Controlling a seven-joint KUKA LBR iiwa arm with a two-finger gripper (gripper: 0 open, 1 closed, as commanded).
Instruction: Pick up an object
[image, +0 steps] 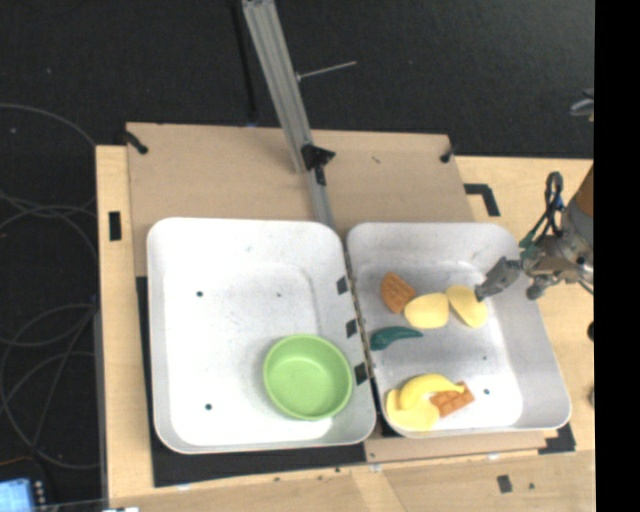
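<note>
1. Two white bins are set side by side on the bench: the left bin (200, 270) and the right bin (440, 245).
2. A green bowl (308, 376) is seen upright in the near right corner of the left bin.
3. In the right bin, an orange waffle-like piece (397, 292) lies near the middle, with a yellow lump (428, 310) just to its right and a second yellow piece (468, 306) touching or just beside that lump; which, cannot be told.
4. A dark green item (395, 337) lies by the bin's left wall; its shape is too small to make out.
5. At the near edge, a yellow object (415, 398) is partly covered by a small orange piece (452, 400).
6. The gripper (492, 287) is seen at the right, cut off by the frame edge, its tip at the second yellow piece. Whether it is released or clenched cannot be told, and no object is seen grasped.
7. A slanted metal pole (285, 95) crosses the far side.
</note>
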